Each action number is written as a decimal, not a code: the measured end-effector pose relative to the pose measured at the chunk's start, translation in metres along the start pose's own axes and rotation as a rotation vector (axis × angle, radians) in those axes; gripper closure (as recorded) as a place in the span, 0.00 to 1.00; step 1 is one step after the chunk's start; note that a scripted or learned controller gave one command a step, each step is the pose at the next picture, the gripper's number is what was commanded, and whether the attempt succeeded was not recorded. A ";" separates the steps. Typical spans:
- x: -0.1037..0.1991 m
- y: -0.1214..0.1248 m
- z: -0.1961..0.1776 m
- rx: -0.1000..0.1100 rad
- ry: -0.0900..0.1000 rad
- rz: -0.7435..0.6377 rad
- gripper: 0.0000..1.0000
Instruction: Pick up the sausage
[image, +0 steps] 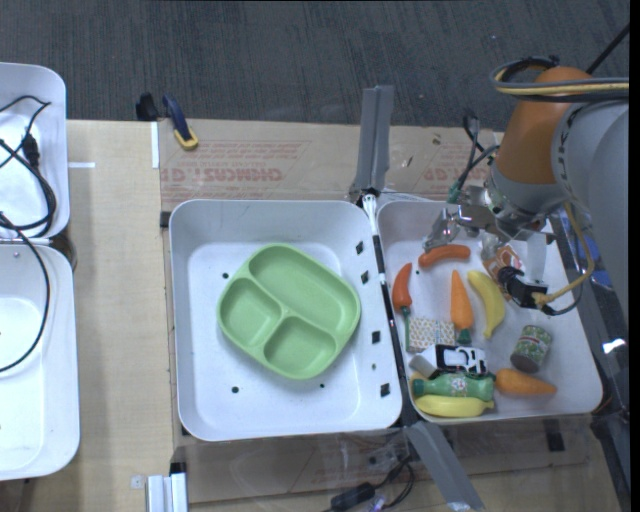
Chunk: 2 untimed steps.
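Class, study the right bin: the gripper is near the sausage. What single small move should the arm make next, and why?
Probably a short descent onto the sausage. The gripper sits just above its left end, near the back of the right bin, and nothing shows between its fingers. The carrot and banana lie nearer the camera, apart from the sausage.

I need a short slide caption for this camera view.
End effector poised by the sausage in the right bin; green plate in the left bin.

Dark carpet (300, 50) — cardboard-topped bench (260, 160).
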<state>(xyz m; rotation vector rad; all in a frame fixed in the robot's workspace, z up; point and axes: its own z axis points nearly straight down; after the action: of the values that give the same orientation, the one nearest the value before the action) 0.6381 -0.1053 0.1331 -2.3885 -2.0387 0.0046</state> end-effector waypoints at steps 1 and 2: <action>-0.008 -0.004 0.042 0.000 0.000 -0.023 0.00; -0.009 -0.003 0.033 -0.001 0.000 -0.020 1.00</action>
<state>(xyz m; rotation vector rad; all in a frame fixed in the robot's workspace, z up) 0.6331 -0.1134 0.1006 -2.3679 -2.0634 0.0039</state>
